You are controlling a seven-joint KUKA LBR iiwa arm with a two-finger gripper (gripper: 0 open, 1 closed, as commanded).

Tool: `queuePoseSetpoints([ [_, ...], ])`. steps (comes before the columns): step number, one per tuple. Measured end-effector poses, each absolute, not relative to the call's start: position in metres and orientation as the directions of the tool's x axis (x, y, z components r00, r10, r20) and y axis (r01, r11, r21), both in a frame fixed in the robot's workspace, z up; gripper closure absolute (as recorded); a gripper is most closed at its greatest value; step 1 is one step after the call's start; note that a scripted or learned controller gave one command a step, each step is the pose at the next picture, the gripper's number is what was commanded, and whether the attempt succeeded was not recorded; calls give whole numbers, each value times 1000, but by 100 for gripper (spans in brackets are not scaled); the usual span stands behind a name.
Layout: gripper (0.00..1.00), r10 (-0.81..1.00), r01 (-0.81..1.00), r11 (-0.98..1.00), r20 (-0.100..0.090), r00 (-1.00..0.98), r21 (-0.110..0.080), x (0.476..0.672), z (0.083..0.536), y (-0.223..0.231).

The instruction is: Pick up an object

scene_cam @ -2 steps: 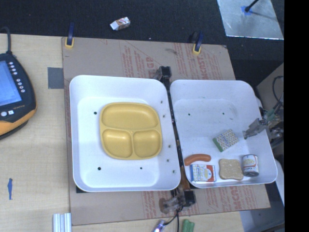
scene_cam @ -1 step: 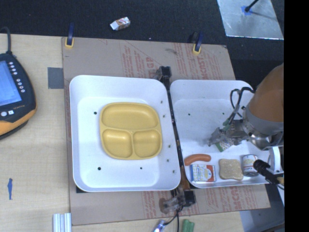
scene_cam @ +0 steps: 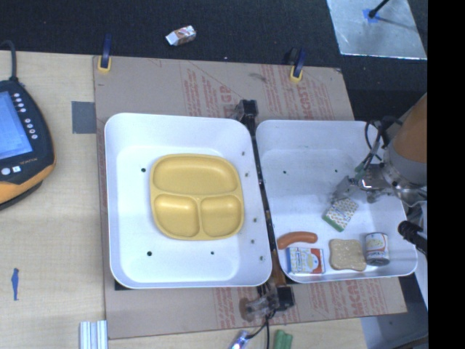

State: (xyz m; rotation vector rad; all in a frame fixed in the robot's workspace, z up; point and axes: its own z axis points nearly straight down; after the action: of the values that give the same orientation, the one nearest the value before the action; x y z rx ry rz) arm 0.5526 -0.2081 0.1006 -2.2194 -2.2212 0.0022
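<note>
where cardboard [scene_cam: 218, 86] covers bench [scene_cam: 51, 253] | two bins [scene_cam: 123, 267] | dark floor [scene_cam: 240, 13]

A sausage [scene_cam: 297, 238], carton [scene_cam: 304, 260], bread slice [scene_cam: 347, 255], can [scene_cam: 375, 249] and green-speckled packet [scene_cam: 341, 213] lie in the right bin's near end.

Red lettering is running in repeated diagonal lines across the cardboard sheet [scene_cam: 218, 86] under both bins, left of and above the end effector [scene_cam: 356, 187]; it is too small to be read. Labels are showing on the small carton [scene_cam: 304, 259] and the can [scene_cam: 375, 248] below the end effector; neither is legible.
</note>
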Motion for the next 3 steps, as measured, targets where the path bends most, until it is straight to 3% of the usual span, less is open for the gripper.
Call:
queuePoseSetpoints([
  [1, 0, 1000, 1000, 3, 1, -3, -1, 578, 92, -206],
  [2, 0, 1000, 1000, 9, 0, -9, -4, 555, 92, -176],
  [3, 0, 1000, 1000, 6, 1, -6, -1, 611, 92, -201],
])
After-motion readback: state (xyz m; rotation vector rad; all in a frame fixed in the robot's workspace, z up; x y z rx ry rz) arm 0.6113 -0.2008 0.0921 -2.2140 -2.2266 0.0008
